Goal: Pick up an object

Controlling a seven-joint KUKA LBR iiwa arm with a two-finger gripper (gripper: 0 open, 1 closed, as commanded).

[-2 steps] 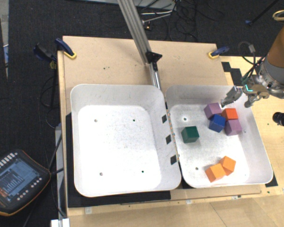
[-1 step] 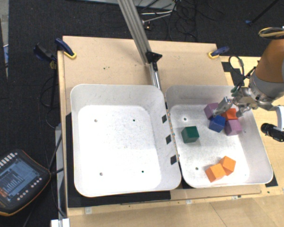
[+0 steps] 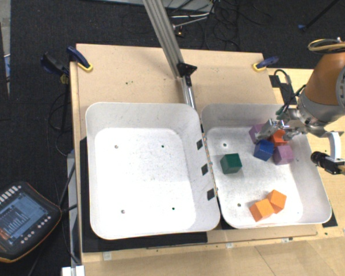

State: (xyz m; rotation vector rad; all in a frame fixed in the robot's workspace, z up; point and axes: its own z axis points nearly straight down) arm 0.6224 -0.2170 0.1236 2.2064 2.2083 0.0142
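The grey robot arm with the orange band (image 3: 328,91) is reaching in from three o'clock, and its gripper (image 3: 279,130) is hanging over a tight cluster of small foam cubes in the right-hand shallow white plastic bin (image 3: 310,203) on the pale wooden desk (image 3: 138,79). That cluster, toward the bin's one o'clock corner, is holding two purple cubes (image 3: 283,153), a blue cube (image 3: 264,150) and a red-orange cube (image 3: 278,135) just beneath the tool. I cannot tell how the jaws are standing; the view there is too cluttered, perhaps touching the red-orange cube. Crowding is risking a snag on two blocks or a slip. A dark green cube (image 3: 231,163) is sitting at nine o'clock; two orange cubes (image 3: 268,204) are lying at six. No writing is reading clearly.
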